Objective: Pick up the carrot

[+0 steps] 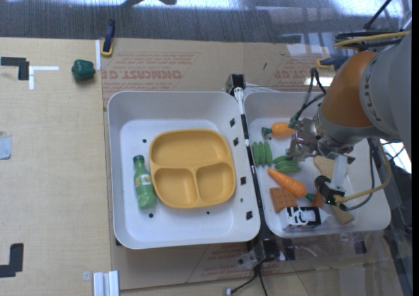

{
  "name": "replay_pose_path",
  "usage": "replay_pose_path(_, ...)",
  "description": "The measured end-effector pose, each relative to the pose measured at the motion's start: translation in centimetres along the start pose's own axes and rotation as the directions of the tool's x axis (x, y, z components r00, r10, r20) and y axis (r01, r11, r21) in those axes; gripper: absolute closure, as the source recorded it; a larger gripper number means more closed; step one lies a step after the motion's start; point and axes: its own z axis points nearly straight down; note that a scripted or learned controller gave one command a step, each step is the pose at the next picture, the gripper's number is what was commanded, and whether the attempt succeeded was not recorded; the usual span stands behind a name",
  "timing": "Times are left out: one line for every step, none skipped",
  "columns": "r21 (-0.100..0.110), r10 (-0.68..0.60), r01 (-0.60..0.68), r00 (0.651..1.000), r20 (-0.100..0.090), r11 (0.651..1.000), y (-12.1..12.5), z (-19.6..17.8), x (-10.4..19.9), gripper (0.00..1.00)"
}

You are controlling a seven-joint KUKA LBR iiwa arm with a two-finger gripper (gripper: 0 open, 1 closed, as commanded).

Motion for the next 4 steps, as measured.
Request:
replay_pose_path(0.000,0.002,-0.002,1.000,0.001,1.000,0.0,0.0,0.0,0.00)
replay_pose_path(-0.001,0.169,-0.169,0.986,0.001,0.986,-6.6,0.0,-2.0,0.00)
replay_pose_path(0.022,0.006,-0.006,1.000,0.003,1.000,-6.9,0.7,-5.3,0.00)
replay_pose_path(0.019,0.011,-0.011,1.000,0.003,1.000,-6.6,-0.2,-5.3,1.00)
